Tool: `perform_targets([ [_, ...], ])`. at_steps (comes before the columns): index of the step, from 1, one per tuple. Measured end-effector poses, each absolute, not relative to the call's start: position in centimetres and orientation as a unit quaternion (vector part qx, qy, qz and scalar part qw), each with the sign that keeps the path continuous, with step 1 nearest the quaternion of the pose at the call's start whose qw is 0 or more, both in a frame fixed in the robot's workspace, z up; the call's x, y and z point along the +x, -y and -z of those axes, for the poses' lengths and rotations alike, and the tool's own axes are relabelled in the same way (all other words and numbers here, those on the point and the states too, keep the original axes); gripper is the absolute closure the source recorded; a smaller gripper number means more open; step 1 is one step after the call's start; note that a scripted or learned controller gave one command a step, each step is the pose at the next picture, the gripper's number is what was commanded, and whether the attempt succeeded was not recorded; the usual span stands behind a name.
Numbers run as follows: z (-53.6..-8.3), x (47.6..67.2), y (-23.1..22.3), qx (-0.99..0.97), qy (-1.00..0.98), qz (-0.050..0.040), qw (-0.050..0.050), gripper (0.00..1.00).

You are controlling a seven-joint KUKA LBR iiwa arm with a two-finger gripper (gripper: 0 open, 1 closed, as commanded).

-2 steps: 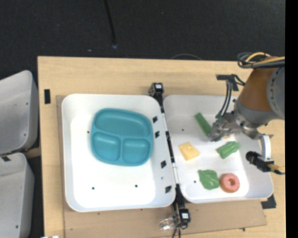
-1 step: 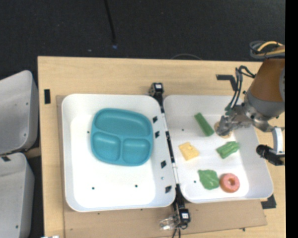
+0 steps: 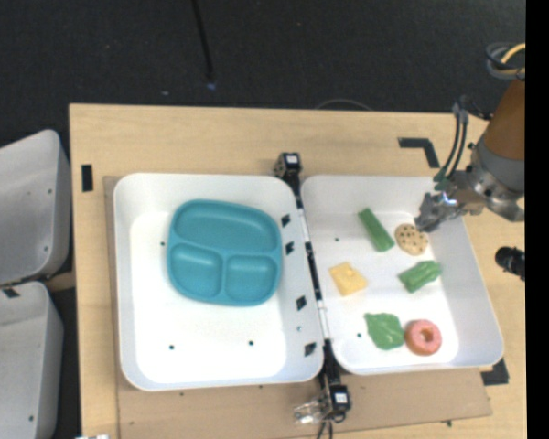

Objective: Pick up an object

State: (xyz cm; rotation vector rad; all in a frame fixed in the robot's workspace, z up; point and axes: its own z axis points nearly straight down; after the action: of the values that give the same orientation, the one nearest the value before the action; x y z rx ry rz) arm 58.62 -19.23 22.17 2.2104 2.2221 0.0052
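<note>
- The gripper (image 3: 433,210) hangs low over the right bin (image 3: 476,291), its tip just beside the upper edge of the cookie (image 3: 410,238), a round tan piece with dark specks.
- The cookie looks like the nearest candidate for the pick; it lies flat on the bin floor in the upper right part, between the long green piece (image 3: 376,230) on its left and the smaller green piece (image 3: 420,275) below it.
- To do this step well, I would centre the jaws over the cookie rather than over its rim, then come straight down, so the flat piece is pinched across its width and not nudged aside.
- The green pieces lie near the cookie, so a slanted approach risks pushing one of them.
- Other choices sit well apart: a yellow cheese wedge (image 3: 349,278), a leafy green piece (image 3: 383,329) and a pink doughnut (image 3: 425,337) touching it.
- The left bin (image 3: 146,337) holds a teal divided plate (image 3: 225,252).
- I cannot tell how the jaws stand: the tip is small, blurred and dark against the bin wall.
- The arm (image 3: 505,144) is cut off at the right.
- Whether the tip touches the cookie is unclear.
</note>
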Motion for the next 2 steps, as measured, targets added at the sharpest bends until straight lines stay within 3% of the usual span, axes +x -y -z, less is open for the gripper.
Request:
perform_targets([
  [1, -28.57, 59.18, 19.01, 0.706, -0.708, -0.0020, 0.004, 1.00],
  [2, -28.33, 59.23, 19.18, 0.706, -0.709, 0.0002, 0.003, 1.00],
])
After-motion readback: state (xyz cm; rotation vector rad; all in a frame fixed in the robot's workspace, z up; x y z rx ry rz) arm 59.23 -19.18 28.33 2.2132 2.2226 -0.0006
